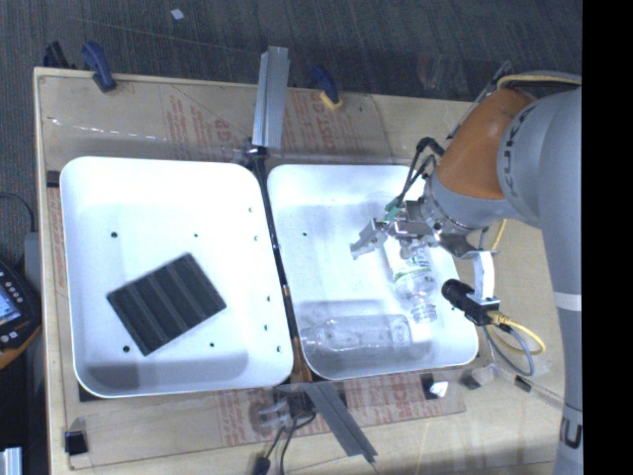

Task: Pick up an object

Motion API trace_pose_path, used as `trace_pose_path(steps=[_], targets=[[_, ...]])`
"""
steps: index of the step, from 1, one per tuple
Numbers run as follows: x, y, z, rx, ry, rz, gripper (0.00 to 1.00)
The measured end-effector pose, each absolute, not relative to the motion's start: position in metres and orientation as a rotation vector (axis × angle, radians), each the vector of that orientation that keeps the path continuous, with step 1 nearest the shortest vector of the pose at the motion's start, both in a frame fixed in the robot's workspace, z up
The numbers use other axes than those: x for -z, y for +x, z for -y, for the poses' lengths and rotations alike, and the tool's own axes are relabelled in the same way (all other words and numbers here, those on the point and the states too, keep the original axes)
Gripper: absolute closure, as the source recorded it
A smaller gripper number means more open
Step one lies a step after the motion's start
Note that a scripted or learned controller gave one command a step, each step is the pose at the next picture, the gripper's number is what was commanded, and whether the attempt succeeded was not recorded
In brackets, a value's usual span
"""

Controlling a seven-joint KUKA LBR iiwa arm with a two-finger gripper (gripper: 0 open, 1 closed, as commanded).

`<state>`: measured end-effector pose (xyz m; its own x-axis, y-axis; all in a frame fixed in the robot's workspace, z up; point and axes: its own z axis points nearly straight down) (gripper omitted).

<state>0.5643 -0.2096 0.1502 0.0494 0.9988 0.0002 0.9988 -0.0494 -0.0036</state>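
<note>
A dark ribbed rectangular pad (166,302) lies flat in the left bin (89,191), towards its front. In the right bin (316,196) a clear plastic bottle (415,283) with a green label lies along the right side. A second clear plastic container (356,332) lies across the front. My gripper (381,237) hangs over the right bin's middle right, just above the upper end of the green-labelled bottle. Nothing is clearly seen held in it.
A metal bar (270,97) stands at the back between the bins, and blue clamps (97,65) sit on the bench's far edge. Cables and a black fitting (470,300) hang by the right bin's right rim.
</note>
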Motion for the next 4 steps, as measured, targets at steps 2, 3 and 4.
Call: trace_pose_path(steps=[2, 3, 4], targets=[[-0.1503, 0.5642, 0.2099, -0.004, -2.275, 2.163, 0.0], [-0.1601, 0.5651, 0.2095, -0.005, -2.269, 2.169, 1.0], [-0.1602, 0.5651, 0.2095, -0.005, -2.269, 2.169, 0.0]])
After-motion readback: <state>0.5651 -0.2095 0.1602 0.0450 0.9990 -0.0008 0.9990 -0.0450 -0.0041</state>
